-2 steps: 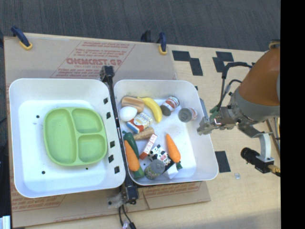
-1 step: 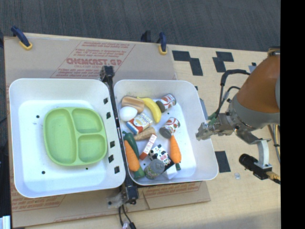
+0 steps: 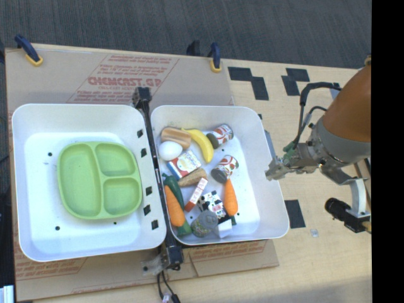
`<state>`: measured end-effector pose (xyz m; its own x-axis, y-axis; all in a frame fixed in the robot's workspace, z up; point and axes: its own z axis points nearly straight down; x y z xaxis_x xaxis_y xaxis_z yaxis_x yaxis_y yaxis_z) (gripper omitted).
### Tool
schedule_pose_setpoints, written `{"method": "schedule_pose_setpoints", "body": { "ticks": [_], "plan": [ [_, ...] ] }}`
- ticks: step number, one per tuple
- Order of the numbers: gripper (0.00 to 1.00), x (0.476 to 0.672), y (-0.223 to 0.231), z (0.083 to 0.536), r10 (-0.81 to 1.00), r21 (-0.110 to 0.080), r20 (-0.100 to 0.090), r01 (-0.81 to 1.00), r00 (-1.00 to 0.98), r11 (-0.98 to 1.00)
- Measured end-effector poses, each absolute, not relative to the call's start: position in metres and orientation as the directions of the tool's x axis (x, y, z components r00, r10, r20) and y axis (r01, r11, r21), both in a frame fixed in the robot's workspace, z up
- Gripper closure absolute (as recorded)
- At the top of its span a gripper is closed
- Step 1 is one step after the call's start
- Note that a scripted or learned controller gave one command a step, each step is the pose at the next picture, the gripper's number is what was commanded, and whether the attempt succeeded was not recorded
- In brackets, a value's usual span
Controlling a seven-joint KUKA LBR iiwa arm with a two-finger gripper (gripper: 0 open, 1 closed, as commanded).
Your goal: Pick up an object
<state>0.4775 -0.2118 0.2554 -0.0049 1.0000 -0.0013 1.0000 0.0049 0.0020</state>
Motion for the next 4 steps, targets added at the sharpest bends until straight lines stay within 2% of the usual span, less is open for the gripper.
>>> {"method": "schedule_pose_setpoints", "body": {
  "ticks": [1, 2, 3, 4],
  "plan": [
    [1.00, 0.476, -0.211, 0.228, 1.000, -0.003, 0.000, 1.000, -0.007, 0.007],
    [1.00, 0.477, -0.212, 0.255, 1.000, 0.002, -0.001, 1.000, -0.005, 0.005],
    [1.00, 0.476, -0.211, 0.229, 1.000, -0.003, 0.000, 1.000, -0.007, 0.007],
    [1.00, 0.477, -0.212, 0.255, 1.000, 0.002, -0.001, 1.000, -0.005, 0.005]
  ]
}}
